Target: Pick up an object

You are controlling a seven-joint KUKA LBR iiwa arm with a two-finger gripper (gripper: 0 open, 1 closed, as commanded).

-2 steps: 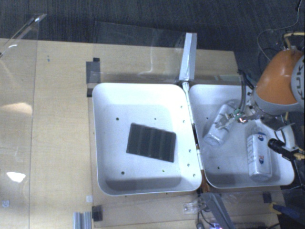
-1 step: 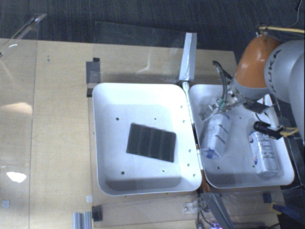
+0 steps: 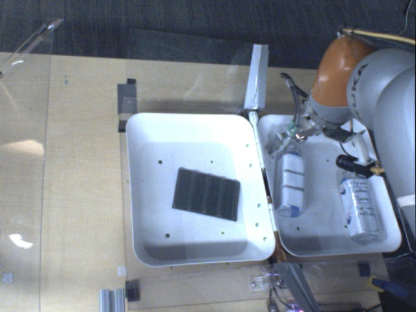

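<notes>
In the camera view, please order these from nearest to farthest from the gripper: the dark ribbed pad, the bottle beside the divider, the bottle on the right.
Measured from the gripper:
1. Bottle beside the divider, right bin, just below it.
2. Bottle on the right, same bin, far side.
3. Dark ribbed pad, left bin.

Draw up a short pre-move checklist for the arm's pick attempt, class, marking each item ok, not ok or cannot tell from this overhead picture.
1. Candidate objects present: ok. Two clear bottles lie in the right bin, the left bottle and the right bottle; a dark ribbed pad lies in the left bin.
2. Gripper over a target: ok; it sits at the left bottle's upper end.
3. Finger state: cannot tell.
4. Object grasped: cannot tell.
5. Bottles apart from each other: ok, bare bin floor between them.
6. Left bottle away from the bin wall: not ok; it lies close beside the wall.
</notes>
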